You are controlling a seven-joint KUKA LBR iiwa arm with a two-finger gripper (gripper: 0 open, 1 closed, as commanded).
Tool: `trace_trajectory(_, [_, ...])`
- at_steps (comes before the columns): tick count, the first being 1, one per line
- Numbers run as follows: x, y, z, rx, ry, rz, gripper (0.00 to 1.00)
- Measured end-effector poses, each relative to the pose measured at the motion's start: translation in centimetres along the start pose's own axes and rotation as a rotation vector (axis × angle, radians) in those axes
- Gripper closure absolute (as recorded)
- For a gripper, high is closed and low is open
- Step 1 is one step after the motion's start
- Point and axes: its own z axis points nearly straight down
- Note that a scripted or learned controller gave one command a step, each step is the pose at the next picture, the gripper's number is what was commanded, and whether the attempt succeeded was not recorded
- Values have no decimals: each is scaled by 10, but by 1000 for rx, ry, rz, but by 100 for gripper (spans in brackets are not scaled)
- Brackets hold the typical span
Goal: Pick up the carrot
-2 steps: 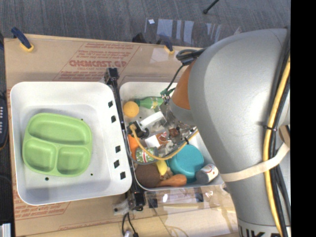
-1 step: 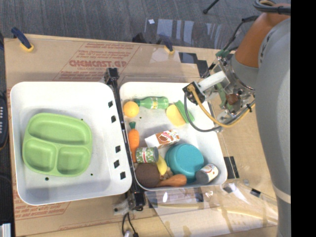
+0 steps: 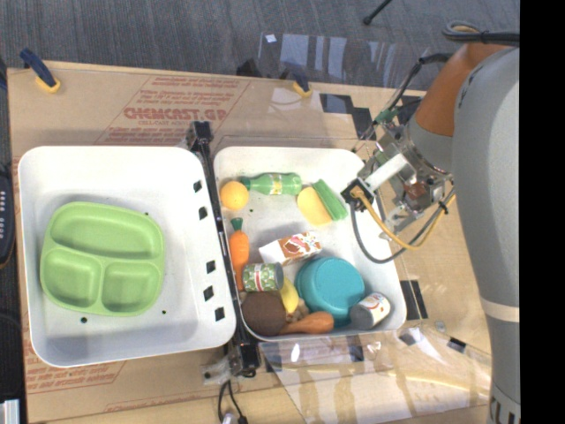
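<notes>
The carrot (image 3: 238, 246) is orange with a green top and lies along the left wall of the right bin (image 3: 381, 253), pointing toward the front. It sits between a yellow ball (image 3: 234, 194) behind it and a small green can (image 3: 262, 277) in front. My gripper (image 3: 395, 186) hangs above the right bin's far right edge, well to the right of the carrot and apart from it. Cables loop below the gripper.
The right bin also holds a green bottle (image 3: 272, 184), a yellow-green sponge (image 3: 320, 203), a small carton (image 3: 291, 247), a teal bowl (image 3: 331, 286), a brown lump (image 3: 263, 313), an orange-brown vegetable (image 3: 310, 323) and a small tin (image 3: 372, 309). A green divided plate (image 3: 102, 257) lies in the left bin (image 3: 53, 170).
</notes>
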Motion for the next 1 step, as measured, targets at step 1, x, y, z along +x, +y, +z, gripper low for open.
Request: trace_trajectory(1, [1,25,70,1,-1,-155,0])
